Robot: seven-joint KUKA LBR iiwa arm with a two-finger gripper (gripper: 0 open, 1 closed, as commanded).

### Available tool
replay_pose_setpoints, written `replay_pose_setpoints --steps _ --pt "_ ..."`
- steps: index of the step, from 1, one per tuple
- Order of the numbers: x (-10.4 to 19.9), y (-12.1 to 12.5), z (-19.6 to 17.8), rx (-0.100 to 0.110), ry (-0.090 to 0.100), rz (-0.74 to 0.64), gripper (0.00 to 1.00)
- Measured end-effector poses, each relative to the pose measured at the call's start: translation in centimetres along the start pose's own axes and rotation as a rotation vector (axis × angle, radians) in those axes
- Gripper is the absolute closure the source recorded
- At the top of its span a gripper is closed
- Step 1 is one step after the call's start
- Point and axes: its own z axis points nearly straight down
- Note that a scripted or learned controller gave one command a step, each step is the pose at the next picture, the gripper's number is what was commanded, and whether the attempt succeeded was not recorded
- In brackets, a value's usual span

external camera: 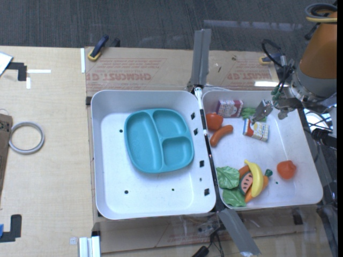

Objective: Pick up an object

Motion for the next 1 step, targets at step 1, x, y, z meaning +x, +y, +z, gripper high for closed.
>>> replay_pose_setpoints --steps 1 --pt "-0.66 6.85 12.00 -0.004 -0.002 -0.118 0.00"
